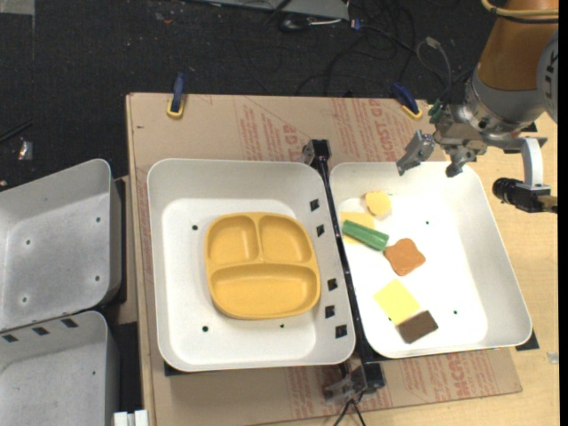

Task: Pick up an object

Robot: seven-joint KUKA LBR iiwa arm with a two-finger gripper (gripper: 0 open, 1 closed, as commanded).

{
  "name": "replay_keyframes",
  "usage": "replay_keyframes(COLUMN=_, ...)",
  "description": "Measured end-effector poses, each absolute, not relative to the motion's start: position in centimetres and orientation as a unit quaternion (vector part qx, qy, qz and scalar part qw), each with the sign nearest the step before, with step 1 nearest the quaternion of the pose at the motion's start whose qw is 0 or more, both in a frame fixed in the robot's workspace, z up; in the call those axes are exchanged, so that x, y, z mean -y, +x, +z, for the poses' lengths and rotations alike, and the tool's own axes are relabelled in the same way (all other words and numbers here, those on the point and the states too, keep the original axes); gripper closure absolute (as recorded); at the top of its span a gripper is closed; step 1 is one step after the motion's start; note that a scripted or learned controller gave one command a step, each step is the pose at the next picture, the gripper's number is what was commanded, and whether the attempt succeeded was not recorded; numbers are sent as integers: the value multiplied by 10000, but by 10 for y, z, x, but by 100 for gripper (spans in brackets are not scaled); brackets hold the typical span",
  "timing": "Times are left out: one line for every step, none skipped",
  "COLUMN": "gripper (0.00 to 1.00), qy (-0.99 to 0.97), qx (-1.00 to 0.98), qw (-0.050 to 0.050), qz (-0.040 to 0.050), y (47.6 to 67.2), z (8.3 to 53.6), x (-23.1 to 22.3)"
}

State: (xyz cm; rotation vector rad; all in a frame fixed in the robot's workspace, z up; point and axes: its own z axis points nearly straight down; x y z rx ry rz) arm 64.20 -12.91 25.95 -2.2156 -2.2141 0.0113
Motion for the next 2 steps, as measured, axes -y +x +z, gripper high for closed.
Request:
replay_keyframes(gripper=0, qy=-7066, qx=7076, qw=-2, qz=1, y=644, z=267, x=129)
replay_keyframes(gripper=0, qy=-7075, qx=7067, qw=17, qz=17, y=642, z=204, x=133)
